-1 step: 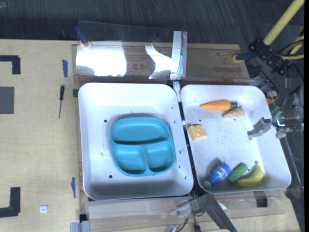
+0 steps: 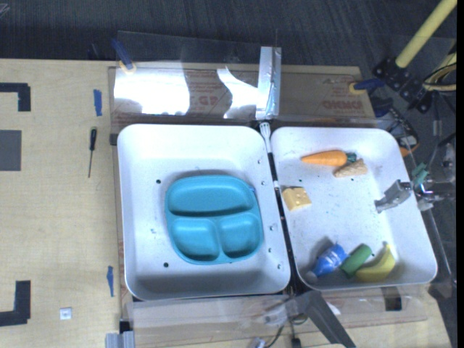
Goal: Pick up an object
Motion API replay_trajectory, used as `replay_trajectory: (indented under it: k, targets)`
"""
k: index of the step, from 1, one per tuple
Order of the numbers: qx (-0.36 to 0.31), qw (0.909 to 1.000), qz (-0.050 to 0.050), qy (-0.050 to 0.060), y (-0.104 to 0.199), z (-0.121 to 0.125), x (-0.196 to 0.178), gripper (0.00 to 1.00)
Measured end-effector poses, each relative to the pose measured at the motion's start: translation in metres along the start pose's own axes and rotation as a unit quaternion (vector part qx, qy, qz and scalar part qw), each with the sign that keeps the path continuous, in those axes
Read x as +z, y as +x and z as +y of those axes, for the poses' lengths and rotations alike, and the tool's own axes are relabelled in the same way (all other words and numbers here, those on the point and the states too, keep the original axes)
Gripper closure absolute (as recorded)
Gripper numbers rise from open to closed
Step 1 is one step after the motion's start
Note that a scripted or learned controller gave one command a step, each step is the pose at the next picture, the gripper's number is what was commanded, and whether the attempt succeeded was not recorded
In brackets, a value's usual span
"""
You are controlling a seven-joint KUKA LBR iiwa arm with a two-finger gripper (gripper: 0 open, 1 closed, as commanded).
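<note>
Two white bins, the left bin (image 2: 138,216) and the right bin (image 2: 413,263), are seen as smooth moulded plastic with a soft sheen. A blue sectioned tray (image 2: 212,218) in the left one looks like satin plastic. The bench (image 2: 51,194) is finished in pale matt wood. At upper centre, a clear glossy panel (image 2: 188,85) is edged by a bright metal strip (image 2: 268,82).
</note>
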State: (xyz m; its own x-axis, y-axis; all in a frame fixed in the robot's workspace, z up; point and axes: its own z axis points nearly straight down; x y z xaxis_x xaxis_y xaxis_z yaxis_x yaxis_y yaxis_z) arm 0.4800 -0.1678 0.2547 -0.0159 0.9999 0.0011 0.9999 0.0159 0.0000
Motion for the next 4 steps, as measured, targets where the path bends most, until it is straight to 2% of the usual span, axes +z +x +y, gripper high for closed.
replay_trajectory:
  k: [1,2,3,4]
  targets:
    - [0.02,0.9998,0.001,0.005,0.043,0.069,0.113,0.0]
    - [-0.011,0.9999,-0.001,0.003,0.069,0.17,0.169,0.0]
    - [0.01,0.9997,0.008,0.019,0.047,0.181,0.17,0.0]
    - [0.027,0.9996,-0.001,-0.002,0.052,0.136,0.168,0.0]
